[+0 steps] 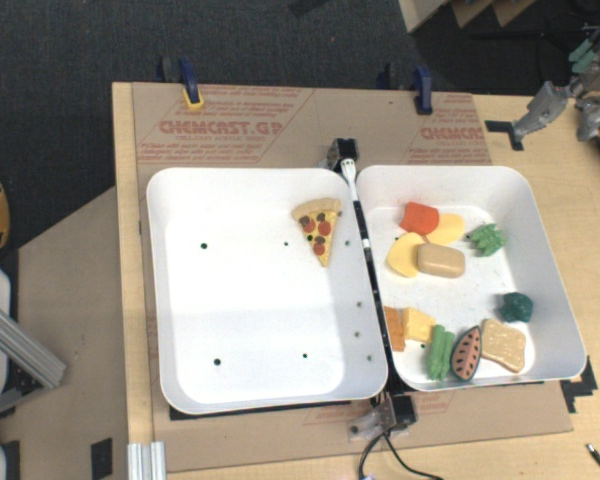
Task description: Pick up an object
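The arm (558,106) is pale grey metal, dark-tipped.

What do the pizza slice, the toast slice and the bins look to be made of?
The pizza slice looks like moulded plastic or rubber toy food: flat painted colours, matte. The toast slice likewise, with a uniform tan face and darker crust; it could be foam. The bins, left and right, appear thin white formed plastic with rounded corners and a slight sheen.

My bench (280,118) is topped with brown board printed in red. Two shallow white bins, left (180,368) and right (550,268), sit on it, touching.
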Action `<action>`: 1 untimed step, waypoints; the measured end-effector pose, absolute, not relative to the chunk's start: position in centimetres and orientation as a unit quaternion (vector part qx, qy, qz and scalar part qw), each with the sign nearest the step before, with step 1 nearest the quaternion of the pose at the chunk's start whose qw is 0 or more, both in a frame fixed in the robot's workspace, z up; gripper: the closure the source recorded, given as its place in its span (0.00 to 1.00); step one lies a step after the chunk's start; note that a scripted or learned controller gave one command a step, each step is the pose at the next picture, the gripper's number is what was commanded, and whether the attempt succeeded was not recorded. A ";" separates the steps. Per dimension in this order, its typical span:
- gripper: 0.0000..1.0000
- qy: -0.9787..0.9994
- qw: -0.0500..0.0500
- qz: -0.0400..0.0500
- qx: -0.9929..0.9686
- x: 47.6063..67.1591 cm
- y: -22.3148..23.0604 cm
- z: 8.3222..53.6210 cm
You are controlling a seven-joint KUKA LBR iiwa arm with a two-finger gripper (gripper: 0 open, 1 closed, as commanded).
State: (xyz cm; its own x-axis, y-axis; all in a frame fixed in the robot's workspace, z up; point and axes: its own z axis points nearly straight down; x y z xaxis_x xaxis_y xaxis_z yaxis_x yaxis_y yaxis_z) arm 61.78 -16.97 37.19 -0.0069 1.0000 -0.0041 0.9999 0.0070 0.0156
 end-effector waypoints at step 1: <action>0.00 0.710 0.007 0.005 0.704 66.6 -11.0 48.0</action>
State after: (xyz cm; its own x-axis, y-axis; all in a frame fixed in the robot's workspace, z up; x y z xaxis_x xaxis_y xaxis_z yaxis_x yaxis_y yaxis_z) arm 66.64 -10.99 47.98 -0.0087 1.0000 -0.0028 0.9998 0.0088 0.0179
